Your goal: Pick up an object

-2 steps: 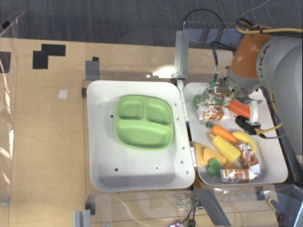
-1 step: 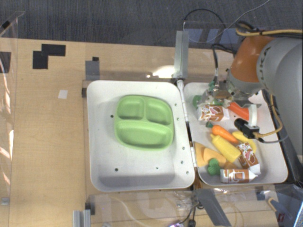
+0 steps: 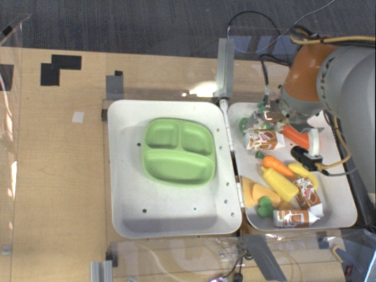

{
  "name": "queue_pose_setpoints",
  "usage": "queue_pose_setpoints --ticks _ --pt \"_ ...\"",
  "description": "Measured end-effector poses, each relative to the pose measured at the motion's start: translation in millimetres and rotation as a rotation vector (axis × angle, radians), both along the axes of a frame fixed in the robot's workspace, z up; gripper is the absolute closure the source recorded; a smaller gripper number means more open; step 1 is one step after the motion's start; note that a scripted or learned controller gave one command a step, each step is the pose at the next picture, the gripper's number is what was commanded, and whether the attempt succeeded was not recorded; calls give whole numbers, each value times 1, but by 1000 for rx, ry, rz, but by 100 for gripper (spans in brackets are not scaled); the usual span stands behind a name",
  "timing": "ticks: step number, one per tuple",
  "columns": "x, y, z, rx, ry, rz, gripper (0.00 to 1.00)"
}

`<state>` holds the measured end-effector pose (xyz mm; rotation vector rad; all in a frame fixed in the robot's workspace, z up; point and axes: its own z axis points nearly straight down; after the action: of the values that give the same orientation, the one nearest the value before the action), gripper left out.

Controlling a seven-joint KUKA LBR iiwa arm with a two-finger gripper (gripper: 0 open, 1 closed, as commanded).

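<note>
My gripper (image 3: 265,115) hangs low over the far end of the right bin (image 3: 348,207), beneath the orange-banded wrist. Just in front of it lies a brown and white carton (image 3: 261,140), with a small green piece (image 3: 243,123) to its left and an orange-red piece (image 3: 295,136) to its right. Closer to the front are an orange carrot (image 3: 278,165), a yellow bottle (image 3: 281,184), a banana (image 3: 303,173), a cheese wedge (image 3: 251,191), a green broccoli (image 3: 265,207) and two more cartons (image 3: 296,217) (image 3: 307,192).
The left bin (image 3: 126,210) holds a green divided plate (image 3: 178,151). A metal post (image 3: 225,63) stands at the back between the bins. The arm's grey body covers the right bin's far right corner.
</note>
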<state>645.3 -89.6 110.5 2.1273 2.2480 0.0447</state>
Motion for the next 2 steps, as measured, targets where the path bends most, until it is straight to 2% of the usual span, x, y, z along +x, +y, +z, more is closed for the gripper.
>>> queue_pose_setpoints --ticks 1,2 --pt "0 -1 0 4 0 -16 0" --pt "5 0 0 -2 7 51 0"
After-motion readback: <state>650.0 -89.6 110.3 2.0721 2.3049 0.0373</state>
